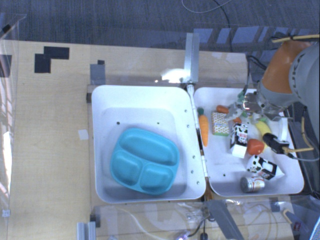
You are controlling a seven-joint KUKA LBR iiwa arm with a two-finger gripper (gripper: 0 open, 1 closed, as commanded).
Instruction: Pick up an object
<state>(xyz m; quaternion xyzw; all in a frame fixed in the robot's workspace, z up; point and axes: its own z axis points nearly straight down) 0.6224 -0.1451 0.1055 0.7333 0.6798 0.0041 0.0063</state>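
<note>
My gripper [243, 105] hangs over the far part of the right bin [295, 186], at the end of the grey arm with its orange band [278, 70]. Close below it lie a small orange-red piece [222, 109], a patterned green-and-pink block [220, 123] and a cow-patterned carton [240, 135]. A red tomato [255, 146] and a yellow banana [262, 126] lie to the right of the carton. An orange carrot [203, 129] rests along the bin's left wall. I see nothing gripped.
Near the right bin's front lie a second cow-patterned box [263, 168] and a silver can [252, 184]. The left bin [105, 104] holds a blue divided plate [144, 160]. A metal divider [192, 59] stands between the bins at the back.
</note>
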